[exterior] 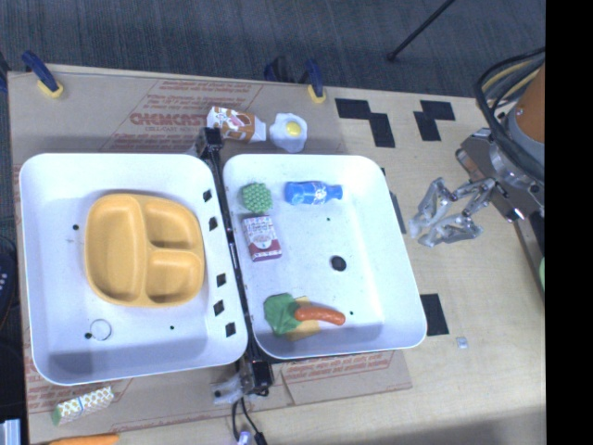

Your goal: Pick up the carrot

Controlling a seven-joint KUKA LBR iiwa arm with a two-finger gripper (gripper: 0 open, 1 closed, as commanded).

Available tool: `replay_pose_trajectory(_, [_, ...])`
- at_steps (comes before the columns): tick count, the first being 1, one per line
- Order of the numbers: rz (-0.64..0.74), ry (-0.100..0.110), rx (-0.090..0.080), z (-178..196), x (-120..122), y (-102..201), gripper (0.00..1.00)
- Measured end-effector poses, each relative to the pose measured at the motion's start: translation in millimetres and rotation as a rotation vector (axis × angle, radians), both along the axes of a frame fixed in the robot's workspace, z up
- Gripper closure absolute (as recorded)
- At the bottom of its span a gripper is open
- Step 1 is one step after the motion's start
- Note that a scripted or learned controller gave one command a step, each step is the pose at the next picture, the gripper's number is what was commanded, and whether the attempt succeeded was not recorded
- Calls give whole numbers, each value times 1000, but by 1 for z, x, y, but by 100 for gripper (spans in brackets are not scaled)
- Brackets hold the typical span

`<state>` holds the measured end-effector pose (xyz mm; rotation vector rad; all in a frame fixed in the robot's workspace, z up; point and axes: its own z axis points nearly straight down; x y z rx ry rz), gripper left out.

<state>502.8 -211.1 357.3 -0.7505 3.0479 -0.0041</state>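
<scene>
Camera view: carrot [319,316] at right bin [398,276] near edge; claw [443,216] spread open, holding nothing, outside bin, well apart.

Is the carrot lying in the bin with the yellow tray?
No, the carrot lies in the right bin, while the yellow tray sits in the left one.

White bins [389,248] smooth plastic, slight sheen. Yellow tray [144,248] matt plastic. Carrot [320,316] glossy orange plastic, leafy end matt green. Blue bottle [312,193] shiny plastic. Bench top [482,341] matt cardboard with printed red lettering. Gripper [443,219] bare metal, dull shine. Floor [185,17] dark rough carpet.
</scene>
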Motion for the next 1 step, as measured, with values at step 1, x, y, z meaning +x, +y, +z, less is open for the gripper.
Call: replay_pose_trajectory(1, [293,5,1,-44,-18,0,100])
